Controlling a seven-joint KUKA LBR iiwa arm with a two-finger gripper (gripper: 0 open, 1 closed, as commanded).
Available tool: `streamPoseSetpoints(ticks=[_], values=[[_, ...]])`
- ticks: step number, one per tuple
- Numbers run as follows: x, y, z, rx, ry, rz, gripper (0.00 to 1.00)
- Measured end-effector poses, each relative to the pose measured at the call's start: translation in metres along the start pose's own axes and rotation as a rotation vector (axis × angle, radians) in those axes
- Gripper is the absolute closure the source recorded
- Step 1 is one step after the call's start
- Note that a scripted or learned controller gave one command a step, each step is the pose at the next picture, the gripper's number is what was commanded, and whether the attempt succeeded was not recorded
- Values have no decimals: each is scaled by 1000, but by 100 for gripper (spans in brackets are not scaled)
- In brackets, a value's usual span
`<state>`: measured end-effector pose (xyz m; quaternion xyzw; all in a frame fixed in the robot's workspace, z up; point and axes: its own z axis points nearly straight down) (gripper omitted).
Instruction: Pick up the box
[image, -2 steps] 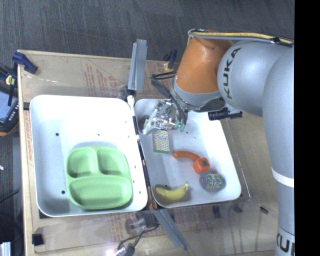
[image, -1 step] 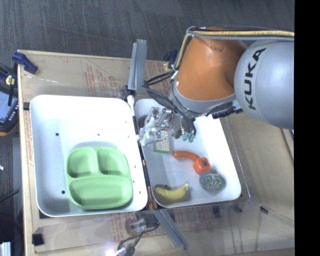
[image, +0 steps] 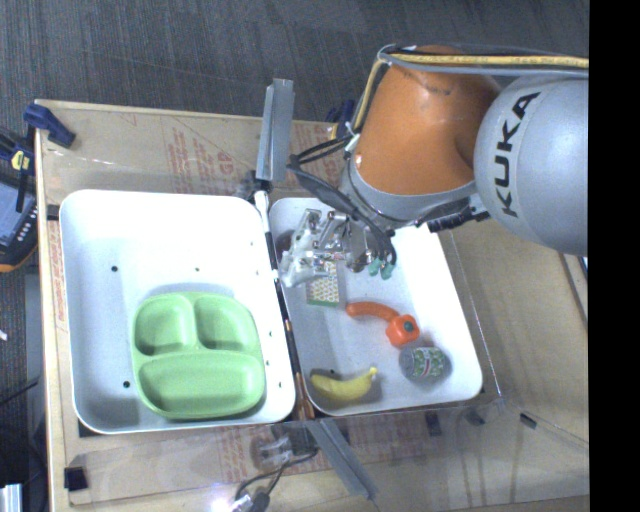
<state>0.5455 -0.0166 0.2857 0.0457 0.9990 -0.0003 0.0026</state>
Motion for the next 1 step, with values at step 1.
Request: streamPoseSetpoints(ticks=[1], values=[[-1, 0, -11, 0, -2, -2, 100]])
